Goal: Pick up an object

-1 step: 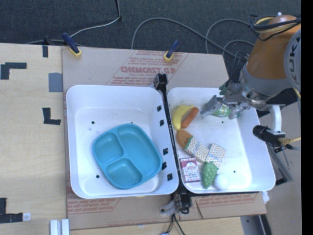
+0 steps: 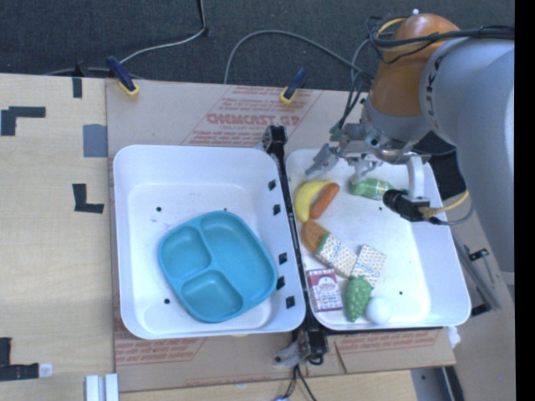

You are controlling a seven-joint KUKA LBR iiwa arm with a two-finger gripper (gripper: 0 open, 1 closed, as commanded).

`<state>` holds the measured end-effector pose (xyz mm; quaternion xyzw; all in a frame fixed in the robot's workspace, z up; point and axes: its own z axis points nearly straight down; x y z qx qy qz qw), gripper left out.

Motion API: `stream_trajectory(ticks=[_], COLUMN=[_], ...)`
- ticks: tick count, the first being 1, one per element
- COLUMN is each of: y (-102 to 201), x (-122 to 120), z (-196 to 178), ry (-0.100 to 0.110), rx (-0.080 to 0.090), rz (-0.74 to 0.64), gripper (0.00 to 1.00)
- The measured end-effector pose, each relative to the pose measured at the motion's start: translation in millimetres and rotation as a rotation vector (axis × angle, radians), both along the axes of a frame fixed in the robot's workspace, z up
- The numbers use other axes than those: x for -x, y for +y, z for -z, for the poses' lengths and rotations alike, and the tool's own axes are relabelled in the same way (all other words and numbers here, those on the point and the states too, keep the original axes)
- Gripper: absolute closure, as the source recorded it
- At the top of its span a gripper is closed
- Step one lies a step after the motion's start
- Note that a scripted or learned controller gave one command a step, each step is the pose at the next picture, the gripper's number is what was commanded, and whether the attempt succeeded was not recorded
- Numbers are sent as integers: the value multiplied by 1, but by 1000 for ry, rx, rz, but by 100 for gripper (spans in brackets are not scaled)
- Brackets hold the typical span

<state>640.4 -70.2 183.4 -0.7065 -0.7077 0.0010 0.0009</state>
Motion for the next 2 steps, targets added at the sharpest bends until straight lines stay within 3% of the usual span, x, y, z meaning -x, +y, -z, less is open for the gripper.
stream_trajectory(ticks=[1,2], y=[-24,-24], x=[5,-28], z=[36,98], ry=[1,-4], rx=[1,2], rz=[1,-1], gripper=[0,0])
